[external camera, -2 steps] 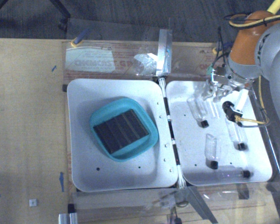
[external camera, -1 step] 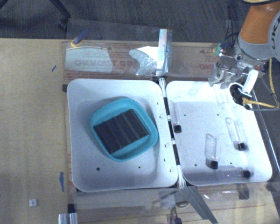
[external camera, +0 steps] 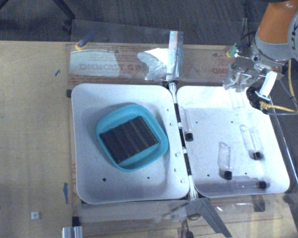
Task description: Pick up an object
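The right bin (external camera: pixel 208 182) holds several clear plastic tubes with black caps. One tube (external camera: pixel 185 125) lies along the bin's left wall, another tube (external camera: pixel 224 158) sits near the middle, and a third tube (external camera: pixel 251 142) lies to its right. A further tube (external camera: pixel 246 184) rests along the front wall. My gripper (external camera: pixel 242 81) hangs over the back right corner of the right bin, above the tubes and apart from them, with nothing seen in it.
The left bin (external camera: pixel 89 182) carries a teal tray (external camera: pixel 159 133) with a dark ridged block (external camera: pixel 128 139) in it. Behind the bins lie a clear plastic sheet (external camera: pixel 114 61) and a metal bar (external camera: pixel 173 53). A yellow cable (external camera: pixel 280 108) trails from the wrist.
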You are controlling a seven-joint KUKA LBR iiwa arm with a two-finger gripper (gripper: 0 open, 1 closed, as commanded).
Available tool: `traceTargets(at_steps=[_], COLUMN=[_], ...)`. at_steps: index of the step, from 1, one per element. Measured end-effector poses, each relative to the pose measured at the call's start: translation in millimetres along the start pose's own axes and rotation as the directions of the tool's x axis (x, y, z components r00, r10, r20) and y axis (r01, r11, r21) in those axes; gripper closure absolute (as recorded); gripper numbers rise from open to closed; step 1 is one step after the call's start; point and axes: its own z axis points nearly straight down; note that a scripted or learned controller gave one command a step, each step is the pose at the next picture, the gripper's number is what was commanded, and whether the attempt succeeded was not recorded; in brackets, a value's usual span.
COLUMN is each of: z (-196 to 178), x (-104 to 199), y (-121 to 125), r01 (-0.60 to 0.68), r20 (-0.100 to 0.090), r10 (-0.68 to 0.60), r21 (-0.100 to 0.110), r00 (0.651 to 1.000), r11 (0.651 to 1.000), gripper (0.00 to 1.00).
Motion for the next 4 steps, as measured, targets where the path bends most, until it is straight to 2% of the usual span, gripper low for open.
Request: traceTargets(at_steps=[1, 3, 4], z=[18, -3, -2], x=[35, 35, 36], y=[-11, -9, -9], r01=[-0.065, -0.063, -0.063], r20=[-0.002, -0.001, 0.0], r10=[0.065, 0.063, 0.063], r21=[0.007, 0.001, 0.002], r00=[0.998, 0.998, 0.998], r11=[0.998, 0.998, 0.998], gripper=[1.0, 1.0, 0.0])
